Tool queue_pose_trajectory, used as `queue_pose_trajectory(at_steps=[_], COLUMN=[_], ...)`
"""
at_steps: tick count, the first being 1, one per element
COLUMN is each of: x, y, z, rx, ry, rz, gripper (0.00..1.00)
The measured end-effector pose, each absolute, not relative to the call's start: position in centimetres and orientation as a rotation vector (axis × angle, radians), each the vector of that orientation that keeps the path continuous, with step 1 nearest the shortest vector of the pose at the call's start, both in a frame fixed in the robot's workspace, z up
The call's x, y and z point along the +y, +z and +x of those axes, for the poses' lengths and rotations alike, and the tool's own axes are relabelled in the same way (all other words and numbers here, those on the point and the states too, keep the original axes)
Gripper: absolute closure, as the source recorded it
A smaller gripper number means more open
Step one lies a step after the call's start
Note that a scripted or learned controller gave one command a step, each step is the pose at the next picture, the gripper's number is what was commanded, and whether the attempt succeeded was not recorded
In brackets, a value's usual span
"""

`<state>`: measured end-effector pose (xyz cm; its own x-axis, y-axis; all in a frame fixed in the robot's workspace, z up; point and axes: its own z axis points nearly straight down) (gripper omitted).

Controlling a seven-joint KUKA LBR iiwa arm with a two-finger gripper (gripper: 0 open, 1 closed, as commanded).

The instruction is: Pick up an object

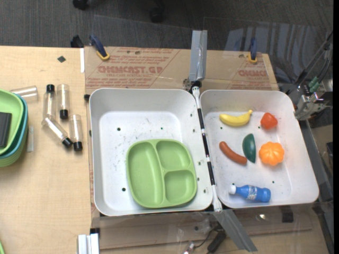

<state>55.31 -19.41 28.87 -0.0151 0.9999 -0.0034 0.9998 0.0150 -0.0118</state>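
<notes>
White right bin [280, 192], the one on the side where the arm comes in, holds all candidates: toy banana [235, 119], red toy fruit [269, 121], orange toy fruit [271, 153], dark green toy vegetable [249, 147], toy sausage [233, 153] and blue bottle [252, 193]. Nothing is lifted, so I judge the approach has not begun. Whether the gripper is released or grasping, I cannot tell. The next move needs choosing one free-lying object, perhaps the bottle, and descending over it.

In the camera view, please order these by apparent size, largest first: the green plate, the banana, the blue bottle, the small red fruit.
1. green plate
2. blue bottle and banana, too alike to rank
3. small red fruit
</notes>
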Motion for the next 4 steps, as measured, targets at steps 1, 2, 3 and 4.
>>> queue_pose_trajectory(at_steps=[1,2,3,4], x=[-19.5,-19.6,-19.7,-19.8], y=[29.6,30.4,31.1,31.9], z=[55.3,55.4,55.4,55.4], rx=[-2.235,-2.237,-2.238,-2.240], ry=[0.020,0.022,0.025,0.028], rz=[-2.198,-2.196,-2.193,-2.191], gripper=[1.00,1.00,1.00,1.00])
